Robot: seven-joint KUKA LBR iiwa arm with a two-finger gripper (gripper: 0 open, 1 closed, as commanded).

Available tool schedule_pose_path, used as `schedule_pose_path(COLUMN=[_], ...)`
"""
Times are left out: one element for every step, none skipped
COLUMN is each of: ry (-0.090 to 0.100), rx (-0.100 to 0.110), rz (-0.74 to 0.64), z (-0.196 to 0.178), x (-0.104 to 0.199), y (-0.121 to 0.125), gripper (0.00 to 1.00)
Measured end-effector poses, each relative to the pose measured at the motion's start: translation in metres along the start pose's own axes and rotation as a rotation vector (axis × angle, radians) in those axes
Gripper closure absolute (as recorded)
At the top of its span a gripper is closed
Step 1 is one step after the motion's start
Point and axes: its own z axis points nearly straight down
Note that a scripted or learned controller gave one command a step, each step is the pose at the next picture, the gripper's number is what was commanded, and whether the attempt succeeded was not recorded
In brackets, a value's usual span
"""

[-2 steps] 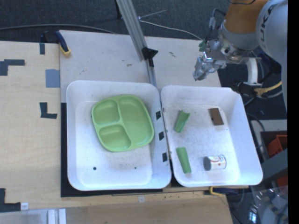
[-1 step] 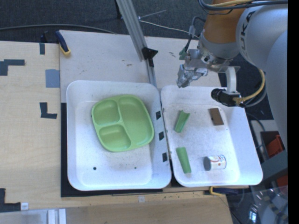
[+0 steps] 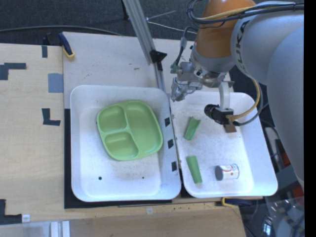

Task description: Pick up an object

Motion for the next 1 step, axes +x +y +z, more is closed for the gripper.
schedule_pose_path(ry=[0.001], rx=[-0.001], rz=[-0.002], z=[-0.0029], x=[0.0572], y=[-0.0125], gripper=[1.0])
